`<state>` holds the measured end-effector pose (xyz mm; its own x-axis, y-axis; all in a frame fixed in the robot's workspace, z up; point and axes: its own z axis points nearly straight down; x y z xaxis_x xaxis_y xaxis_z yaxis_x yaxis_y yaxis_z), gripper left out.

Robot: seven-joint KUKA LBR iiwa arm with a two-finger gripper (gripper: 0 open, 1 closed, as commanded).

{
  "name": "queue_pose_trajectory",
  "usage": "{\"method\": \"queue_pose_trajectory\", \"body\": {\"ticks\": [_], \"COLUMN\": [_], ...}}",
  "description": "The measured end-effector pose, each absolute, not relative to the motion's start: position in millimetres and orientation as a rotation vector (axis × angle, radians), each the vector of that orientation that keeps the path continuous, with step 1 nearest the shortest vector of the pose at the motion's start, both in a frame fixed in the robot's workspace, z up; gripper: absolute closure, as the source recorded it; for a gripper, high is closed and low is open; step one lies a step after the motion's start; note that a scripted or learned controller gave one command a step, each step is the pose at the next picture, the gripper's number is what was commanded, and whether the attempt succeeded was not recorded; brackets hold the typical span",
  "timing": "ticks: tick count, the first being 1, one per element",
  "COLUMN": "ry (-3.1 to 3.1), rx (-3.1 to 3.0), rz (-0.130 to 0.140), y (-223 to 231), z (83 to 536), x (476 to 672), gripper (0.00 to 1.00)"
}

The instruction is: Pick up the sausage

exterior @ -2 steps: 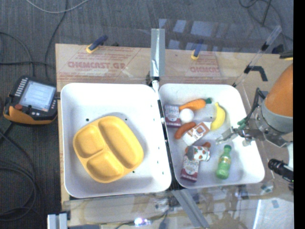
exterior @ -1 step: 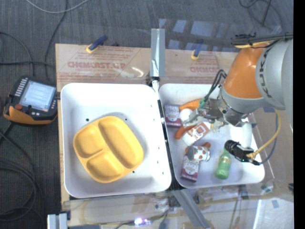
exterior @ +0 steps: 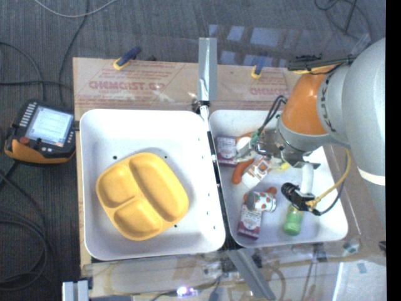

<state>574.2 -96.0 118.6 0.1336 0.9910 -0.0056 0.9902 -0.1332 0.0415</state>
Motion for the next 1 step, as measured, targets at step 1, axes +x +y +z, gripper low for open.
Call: {"method": "queue_pose_trajectory", "body": {"ticks": [1], "ry": [2.034], "rx": [2.34], "rz": [0.044], "y": [-99.5], "z": [110.9], "x": [588.9], "gripper": [0.0]}}
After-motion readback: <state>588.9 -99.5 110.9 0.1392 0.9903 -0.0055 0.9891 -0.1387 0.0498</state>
